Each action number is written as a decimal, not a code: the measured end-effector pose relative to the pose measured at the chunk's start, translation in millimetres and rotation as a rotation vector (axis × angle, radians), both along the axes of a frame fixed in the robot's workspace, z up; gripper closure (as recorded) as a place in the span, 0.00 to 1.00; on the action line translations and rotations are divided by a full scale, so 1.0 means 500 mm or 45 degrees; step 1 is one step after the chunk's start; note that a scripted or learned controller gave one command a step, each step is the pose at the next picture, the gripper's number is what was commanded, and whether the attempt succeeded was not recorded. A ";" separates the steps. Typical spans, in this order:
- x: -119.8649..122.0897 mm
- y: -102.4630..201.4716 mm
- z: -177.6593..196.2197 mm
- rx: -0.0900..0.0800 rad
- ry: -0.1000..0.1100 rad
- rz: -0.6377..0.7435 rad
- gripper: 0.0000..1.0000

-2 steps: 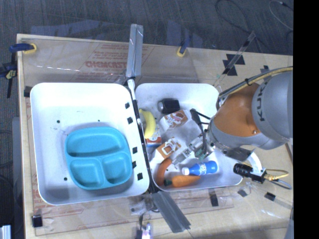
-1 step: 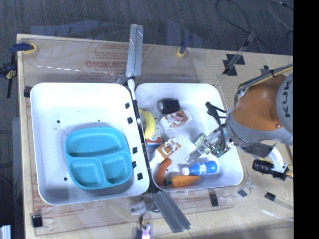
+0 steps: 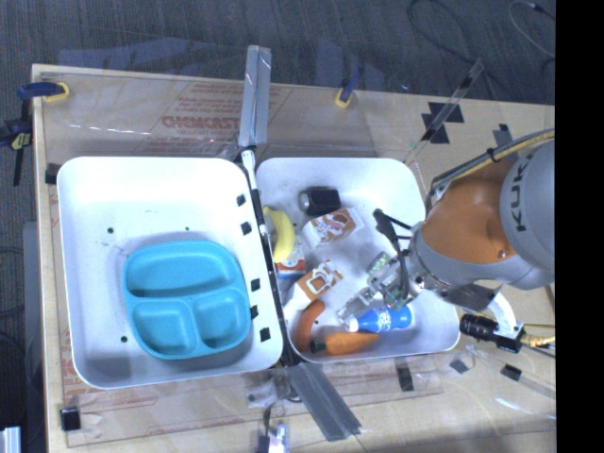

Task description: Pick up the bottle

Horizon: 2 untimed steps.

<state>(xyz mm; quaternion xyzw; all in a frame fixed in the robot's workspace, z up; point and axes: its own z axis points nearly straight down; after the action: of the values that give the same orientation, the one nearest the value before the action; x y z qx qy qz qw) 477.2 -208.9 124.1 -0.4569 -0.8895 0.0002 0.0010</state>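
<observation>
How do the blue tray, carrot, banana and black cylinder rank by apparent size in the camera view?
Largest to smallest:
1. blue tray, by far
2. carrot
3. banana; close to the carrot in length, so that order is unsure
4. black cylinder

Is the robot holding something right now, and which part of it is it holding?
It cannot be told. The gripper is low in the right bin, just above the bottle, but whether it is gripping the bottle or anything else is unclear.

Jaws [image 3: 382, 286] above bottle [image 3: 382, 321]; right bin [image 3: 415, 187]
</observation>
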 end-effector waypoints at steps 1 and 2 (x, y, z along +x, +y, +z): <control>0.001 -0.004 0.167 -0.002 -0.004 -0.017 0.00; 0.000 0.000 -0.065 0.000 0.000 -0.013 0.00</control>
<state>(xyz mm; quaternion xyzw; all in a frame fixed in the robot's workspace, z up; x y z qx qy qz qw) 477.1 -208.9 91.6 -0.4616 -0.8871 0.0001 0.0011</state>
